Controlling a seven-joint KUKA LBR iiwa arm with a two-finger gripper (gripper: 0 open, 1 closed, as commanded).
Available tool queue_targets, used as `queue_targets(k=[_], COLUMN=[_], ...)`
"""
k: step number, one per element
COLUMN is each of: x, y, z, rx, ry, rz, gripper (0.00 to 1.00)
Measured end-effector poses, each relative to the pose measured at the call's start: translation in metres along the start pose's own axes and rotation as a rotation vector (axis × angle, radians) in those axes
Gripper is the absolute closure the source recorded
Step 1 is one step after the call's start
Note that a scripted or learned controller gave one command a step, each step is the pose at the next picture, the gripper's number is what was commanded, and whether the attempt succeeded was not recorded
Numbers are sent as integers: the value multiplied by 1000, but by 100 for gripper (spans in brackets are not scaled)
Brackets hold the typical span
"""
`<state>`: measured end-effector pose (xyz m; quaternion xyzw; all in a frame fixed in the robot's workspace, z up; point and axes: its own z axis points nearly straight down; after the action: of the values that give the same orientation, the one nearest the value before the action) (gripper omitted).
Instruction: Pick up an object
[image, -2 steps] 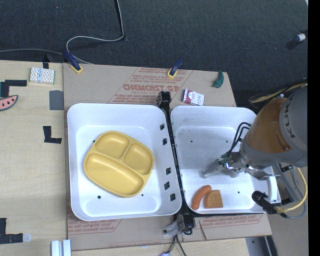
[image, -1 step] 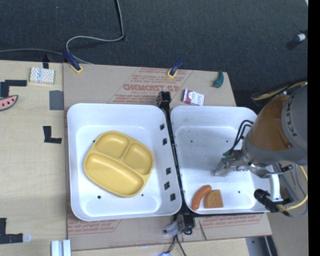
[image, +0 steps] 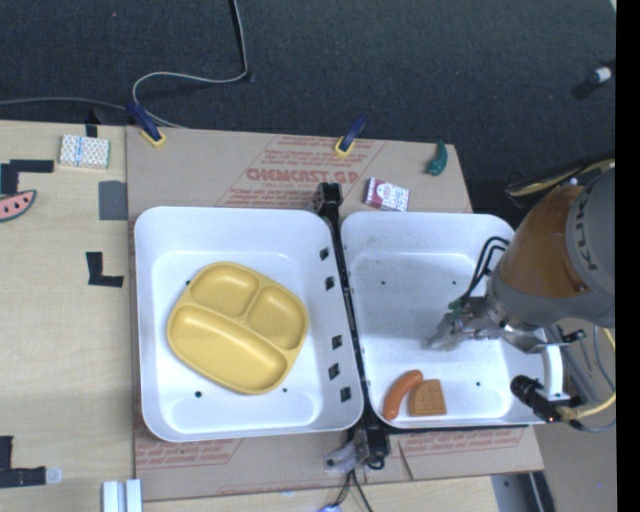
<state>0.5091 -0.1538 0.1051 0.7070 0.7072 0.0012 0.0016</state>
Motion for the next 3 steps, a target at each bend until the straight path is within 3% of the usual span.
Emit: queue_targets(k=[3], x=[3], y=[1], z=[-27], rx=[2], ry=[5], rz=[-3], gripper=[100])
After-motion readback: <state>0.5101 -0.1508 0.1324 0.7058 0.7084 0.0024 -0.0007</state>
